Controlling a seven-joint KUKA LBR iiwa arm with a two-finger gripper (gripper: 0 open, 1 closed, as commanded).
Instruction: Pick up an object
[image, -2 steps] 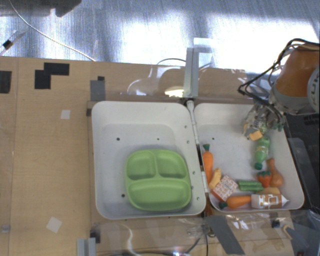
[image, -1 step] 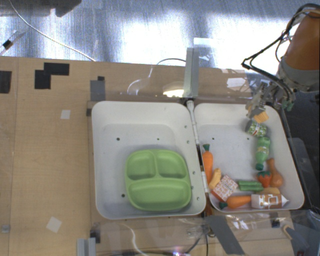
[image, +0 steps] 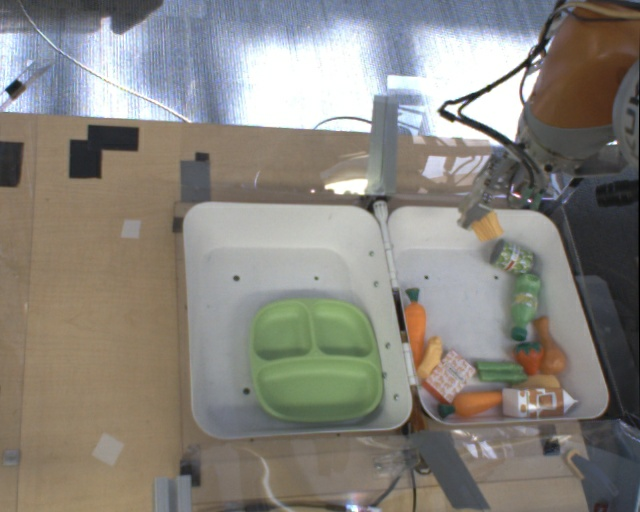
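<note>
My gripper (image: 483, 216) hangs over the far edge of the right bin (image: 450, 270), reaching in from the upper right. A small yellow-orange piece (image: 488, 228) sits between its fingertips, and the fingers are shut on it. Below it in the right bin lie a green can (image: 513, 258), a green bottle (image: 524, 303), a carrot (image: 415, 323), a checkered red box (image: 451, 375), a white bottle (image: 537, 402) and several other toy foods. The left bin (image: 230, 250) holds a green divided plate (image: 315, 358).
A grey post (image: 384, 140) stands behind the seam between the bins. Black cables (image: 490, 100) loop off the arm's wrist. The toys crowd the right bin's right and near sides. Bare wood bench (image: 90, 320) lies to the left.
</note>
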